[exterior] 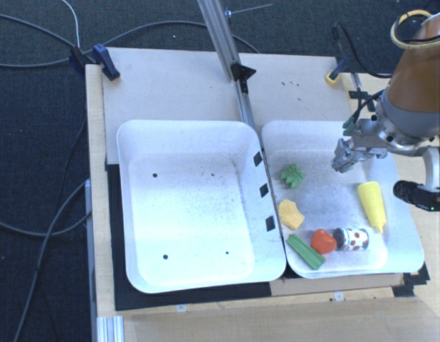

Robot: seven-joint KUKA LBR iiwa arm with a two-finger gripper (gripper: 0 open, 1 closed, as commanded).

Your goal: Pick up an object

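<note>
The arm is reaching in from the right and the gripper (344,161) is hanging over the far part of the right bin (409,258), above bare floor with nothing between its fingers; whether those fingers are spread or closed cannot be told from this slanted view. The step in hand looks like choosing and closing in on a target, and doing it well probably means picking a piece that is lying apart from its neighbours. The yellow object (372,204), a smooth, tapered, corn-like shape, is lying just near and right of the gripper with open floor around it, so it seems the easiest candidate; straddling it across its narrow width should be giving the firmest hold. The small green piece (292,176), lumpy and leaf-like, is sitting alone to the gripper's left, close to the bin's left wall. The rest are crowding along the near edge: a pale yellow chunk (291,214) with angular faces, a long green block (305,251) lying at a slant, a rounded red object (322,241) touching it, and a small white cylinder with red dots (352,239) just beside the red one. A descent into that cluster is likely to be nudging several things at once. All appear to be hard, glossy plastic, likely slippery. The left bin (134,191) is showing a white, faintly speckled floor.
</note>
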